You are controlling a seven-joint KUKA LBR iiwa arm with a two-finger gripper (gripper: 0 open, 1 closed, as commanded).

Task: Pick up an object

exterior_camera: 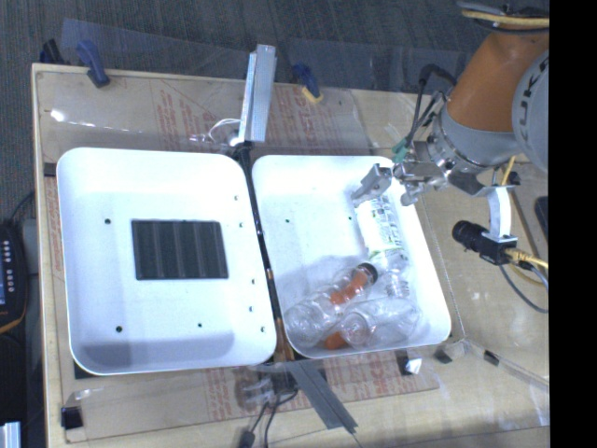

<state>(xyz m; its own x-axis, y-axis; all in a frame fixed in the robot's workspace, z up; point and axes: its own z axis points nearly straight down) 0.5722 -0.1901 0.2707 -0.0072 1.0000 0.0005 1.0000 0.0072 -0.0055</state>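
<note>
So the grey two-finger metal gripper [384, 183] hangs over the upper right corner of the right shallow white plastic bin [308, 203], right at the top end of a white labelled tube-like package [381, 228]. Can't tell whether the claw is wide, narrow or gripping anything, too small and cluttered. The package lies along the bin's right wall. Below it sits a heap of clear crumpled plastic bottles [350, 314] with orange bits. The left shallow white bin [93, 194] has a dark ribbed rectangular panel [179, 249].
</note>
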